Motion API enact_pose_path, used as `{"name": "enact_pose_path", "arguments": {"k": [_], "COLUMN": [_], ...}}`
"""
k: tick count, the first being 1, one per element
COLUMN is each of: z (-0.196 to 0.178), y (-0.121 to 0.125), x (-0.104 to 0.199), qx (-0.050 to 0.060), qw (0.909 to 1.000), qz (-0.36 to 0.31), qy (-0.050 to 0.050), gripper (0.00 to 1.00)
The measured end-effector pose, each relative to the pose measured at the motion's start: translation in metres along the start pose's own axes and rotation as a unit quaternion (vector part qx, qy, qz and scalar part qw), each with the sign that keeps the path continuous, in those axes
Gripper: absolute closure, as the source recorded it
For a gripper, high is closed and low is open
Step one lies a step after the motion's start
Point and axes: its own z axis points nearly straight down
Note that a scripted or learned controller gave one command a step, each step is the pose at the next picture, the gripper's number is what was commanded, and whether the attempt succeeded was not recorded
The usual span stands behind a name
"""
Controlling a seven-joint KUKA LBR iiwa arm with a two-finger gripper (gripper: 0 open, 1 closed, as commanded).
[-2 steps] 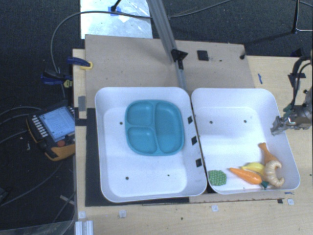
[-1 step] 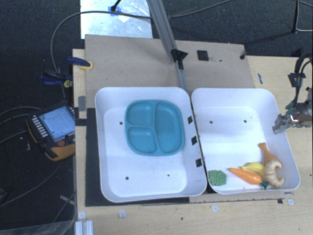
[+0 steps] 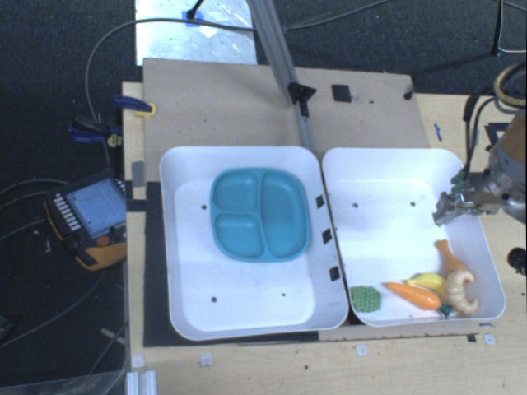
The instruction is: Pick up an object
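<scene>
The gripper [image 3: 449, 206] is hanging over the right bin [image 3: 387, 171], near its right wall, at the end of the arm [image 3: 506, 171] that is reaching in from the right. Whether it is open or closed cannot be told at this size, and nothing is showing in its grasp.

The things worth picking are lying in the lower right corner of that bin — a carrot [image 3: 413, 295], a banana [image 3: 428, 281] just behind it, a drumstick [image 3: 452, 257] and a pale curled shrimp [image 3: 464, 290] against the wall. These four are touching or nearly so. A green broccoli piece [image 3: 366, 298] is sitting apart from them, by the bin's lower left corner. The left bin [image 3: 189, 245] is holding a blue divided plate [image 3: 261, 214].

To do this step well, I would judge the drumstick the nearest target, lying just below the gripper. The trouble is crowding — coming straight down may nudge the neighbours or catch the bin wall. The broccoli is sitting with free floor around it, so it is looking like the cleaner choice, though farther off. Either way, closing across the narrow width should be giving the surest hold.
</scene>
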Motion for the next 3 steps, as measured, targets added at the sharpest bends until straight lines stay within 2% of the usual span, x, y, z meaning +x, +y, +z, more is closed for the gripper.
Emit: {"name": "enact_pose_path", "arguments": {"k": [2,3], "z": [0.03,0.024], "y": [-0.002,-0.005], "x": [0.116,0.17], "qx": [0.001,0.0], "qw": [1.0,1.0], "qz": [0.0,-0.001], "qy": [0.001,0.001], "gripper": [1.0,1.0]}}
